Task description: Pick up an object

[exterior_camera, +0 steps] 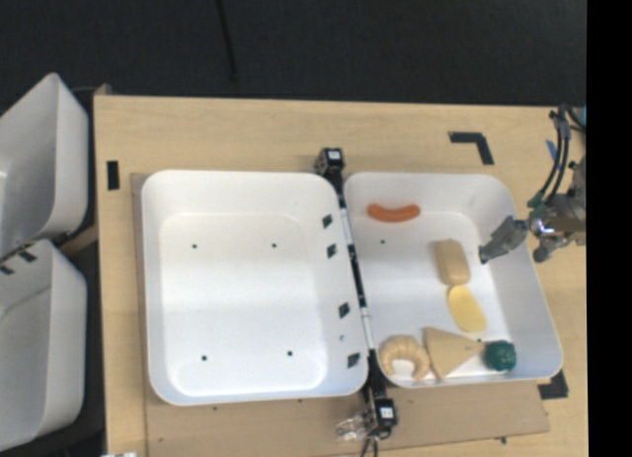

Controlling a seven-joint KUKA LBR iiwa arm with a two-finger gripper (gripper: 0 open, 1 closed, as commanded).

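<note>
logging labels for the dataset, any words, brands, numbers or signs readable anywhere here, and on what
None can be read: no text shows on the right bin, the left bin or the bench.
The black marks on the bench are plain tape corners, not writing.
The food items carry no labels.

1. We see a pale wooden bench (pixel 247 134) under everything.
2. On it we find two shallow white plastic bins: the left bin (pixel 237 189) and the right bin (pixel 533 297), touching.
</note>
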